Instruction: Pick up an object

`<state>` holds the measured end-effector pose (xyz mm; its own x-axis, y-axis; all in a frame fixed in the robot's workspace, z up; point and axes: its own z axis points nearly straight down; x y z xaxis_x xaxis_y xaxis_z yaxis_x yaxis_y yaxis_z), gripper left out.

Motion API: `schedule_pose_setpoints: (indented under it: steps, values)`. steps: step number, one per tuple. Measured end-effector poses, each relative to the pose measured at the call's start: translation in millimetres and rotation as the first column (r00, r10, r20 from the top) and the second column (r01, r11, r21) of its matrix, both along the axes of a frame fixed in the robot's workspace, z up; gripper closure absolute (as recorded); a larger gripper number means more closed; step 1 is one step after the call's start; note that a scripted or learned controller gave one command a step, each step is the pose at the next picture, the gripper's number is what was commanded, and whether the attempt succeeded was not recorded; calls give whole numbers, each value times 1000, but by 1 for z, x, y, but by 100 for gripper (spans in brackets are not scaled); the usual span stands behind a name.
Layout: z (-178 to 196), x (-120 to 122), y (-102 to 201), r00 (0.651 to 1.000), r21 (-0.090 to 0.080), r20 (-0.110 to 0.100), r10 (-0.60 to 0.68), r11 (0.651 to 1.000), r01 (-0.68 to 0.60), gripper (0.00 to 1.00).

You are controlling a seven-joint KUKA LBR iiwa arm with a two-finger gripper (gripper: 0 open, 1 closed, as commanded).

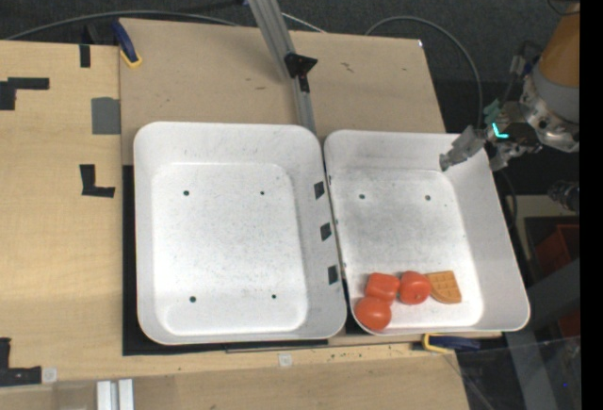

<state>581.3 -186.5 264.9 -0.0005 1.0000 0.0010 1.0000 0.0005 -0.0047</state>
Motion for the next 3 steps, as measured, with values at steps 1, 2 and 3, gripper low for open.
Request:
schedule_pose_setpoints:
  steps: [1,2,3]
  values:
    - [2,1,0,1000,-1,4,1,1000,-1,0]
    - [-61,-3,-4,1000,0,-3,0,1000,0,0]
    - [-107,-1,4,1000,-1,-1,1,1000,-1,0]
